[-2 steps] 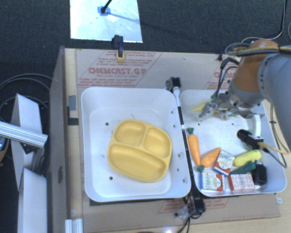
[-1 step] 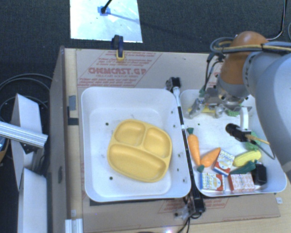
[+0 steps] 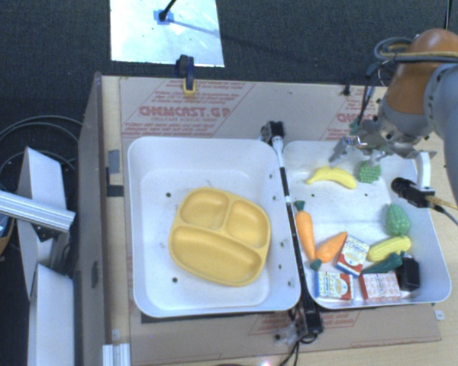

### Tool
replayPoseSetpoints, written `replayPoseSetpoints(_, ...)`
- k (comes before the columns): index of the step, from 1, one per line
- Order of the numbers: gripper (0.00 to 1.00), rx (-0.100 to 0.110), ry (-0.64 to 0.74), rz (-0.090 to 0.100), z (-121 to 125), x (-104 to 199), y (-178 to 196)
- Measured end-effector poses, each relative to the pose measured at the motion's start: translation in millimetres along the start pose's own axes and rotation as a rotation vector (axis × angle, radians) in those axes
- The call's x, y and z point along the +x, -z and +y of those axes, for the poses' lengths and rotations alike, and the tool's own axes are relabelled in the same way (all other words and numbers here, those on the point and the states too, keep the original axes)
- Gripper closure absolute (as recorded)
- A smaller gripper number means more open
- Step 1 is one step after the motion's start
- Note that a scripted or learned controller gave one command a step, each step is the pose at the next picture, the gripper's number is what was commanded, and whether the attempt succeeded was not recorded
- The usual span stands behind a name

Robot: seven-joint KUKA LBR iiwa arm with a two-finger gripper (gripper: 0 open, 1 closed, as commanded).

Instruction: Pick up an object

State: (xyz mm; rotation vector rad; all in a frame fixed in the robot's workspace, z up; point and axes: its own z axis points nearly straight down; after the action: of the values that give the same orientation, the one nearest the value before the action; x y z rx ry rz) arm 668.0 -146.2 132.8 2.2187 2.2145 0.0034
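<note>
Cartons (image 3: 359, 279) nearest camera, three at front of right bin (image 3: 443, 280). Behind them: two carrots (image 3: 305, 233), one corn cob (image 3: 389, 246), one green lumpy vegetable (image 3: 398, 219), one dark item at corner. Banana (image 3: 332, 176) and broccoli (image 3: 369, 172) at back, just beside each other. Left bin (image 3: 137, 227) bears one yellow tray (image 3: 220, 235). Gripper (image 3: 359, 145) hovers above back of right bin, over broccoli; whether fingers stand wide or narrow, cannot tell. Nothing visibly held. Advice: descend straight, straddle one item, keep off bin wall.
</note>
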Motion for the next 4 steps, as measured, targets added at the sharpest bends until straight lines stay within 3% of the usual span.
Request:
replayPoseSetpoints(1,0.00,0.018,0.002,0.007,-99.4,39.9,-42.1)
replayPoseSetpoints(2,0.00,0.009,-0.001,0.003,-142.6,18.7,-48.4)
replayPoseSetpoints(3,0.00,0.004,0.002,0.003,-173.7,21.2,-47.2)
replayPoseSetpoints(4,0.00,0.006,0.008,0.005,-181.7,60.5,-47.5)
